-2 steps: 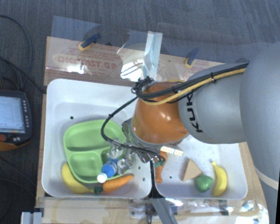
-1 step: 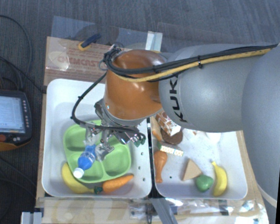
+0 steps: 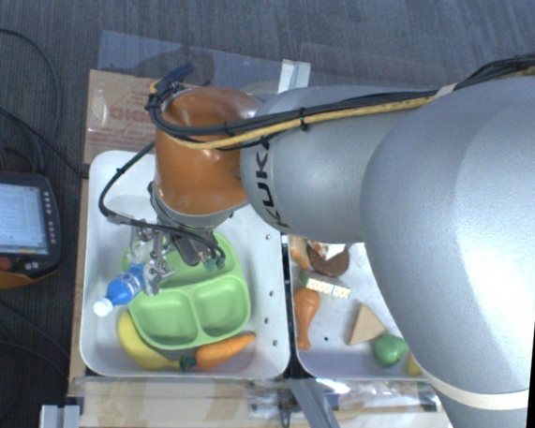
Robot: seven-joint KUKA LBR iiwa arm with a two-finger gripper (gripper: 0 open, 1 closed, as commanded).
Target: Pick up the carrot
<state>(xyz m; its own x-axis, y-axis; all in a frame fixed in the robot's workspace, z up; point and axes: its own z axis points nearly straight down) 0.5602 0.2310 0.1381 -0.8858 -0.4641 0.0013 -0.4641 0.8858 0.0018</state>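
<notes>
While low-right of hand (image 3: 157, 265) — carrot (image 3: 221, 349)

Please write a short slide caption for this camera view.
Gripper above green tray; carrot lies at its near edge.

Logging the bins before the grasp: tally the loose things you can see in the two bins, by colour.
Orange: 2, the carrot and a second carrot
Green: 2, the divided tray and a round fruit
Yellow: 1, banana
Blue: 1, bottle
Tan: 1, wedge
Brown: 1, partly hidden item
Total: 8
</notes>
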